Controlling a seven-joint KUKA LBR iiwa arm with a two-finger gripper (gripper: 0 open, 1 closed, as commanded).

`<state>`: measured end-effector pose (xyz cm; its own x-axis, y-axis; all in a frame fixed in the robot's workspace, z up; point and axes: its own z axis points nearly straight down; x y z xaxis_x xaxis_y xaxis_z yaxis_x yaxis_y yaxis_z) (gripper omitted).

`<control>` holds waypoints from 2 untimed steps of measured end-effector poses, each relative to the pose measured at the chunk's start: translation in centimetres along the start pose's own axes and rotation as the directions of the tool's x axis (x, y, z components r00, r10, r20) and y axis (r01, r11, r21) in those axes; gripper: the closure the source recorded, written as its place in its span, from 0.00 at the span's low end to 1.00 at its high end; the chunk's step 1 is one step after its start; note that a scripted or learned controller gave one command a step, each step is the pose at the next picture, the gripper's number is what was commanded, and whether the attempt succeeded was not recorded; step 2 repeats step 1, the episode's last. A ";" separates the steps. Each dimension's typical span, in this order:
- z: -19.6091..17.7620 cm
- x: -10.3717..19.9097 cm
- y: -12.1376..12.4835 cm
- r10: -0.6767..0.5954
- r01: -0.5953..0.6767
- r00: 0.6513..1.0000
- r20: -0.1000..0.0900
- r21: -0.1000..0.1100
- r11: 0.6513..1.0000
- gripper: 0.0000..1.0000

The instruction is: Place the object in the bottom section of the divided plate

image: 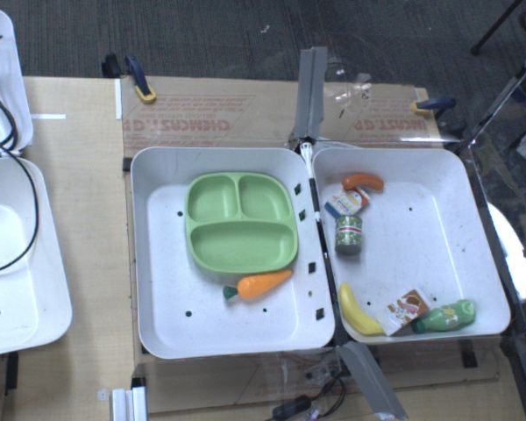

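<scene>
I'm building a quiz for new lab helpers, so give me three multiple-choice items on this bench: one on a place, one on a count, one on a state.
1. Where does the toy carrot lie?
A. in the right bin
B. in the left bin, just below the green divided plate
C. on the plate

2. How many sections has the plate?
A. two
B. three
C. four

3. How is the banana placed?
A. lying in the right bin
B. standing on the plate
C. hanging from a clamp

Answers: 1 B, the carrot sits by the plate's lower rim; 2 B, two small sections above one wide; 3 A, it lies flat near the bin's lower left corner.
</scene>
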<state>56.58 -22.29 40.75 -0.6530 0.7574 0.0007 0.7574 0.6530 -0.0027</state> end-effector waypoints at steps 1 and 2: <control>-3.2 2.7 -3.1 0.057 -0.057 0.998 0.001 -0.001 0.998 1.00; -3.2 2.7 -3.1 0.057 -0.057 0.998 0.001 -0.001 0.998 1.00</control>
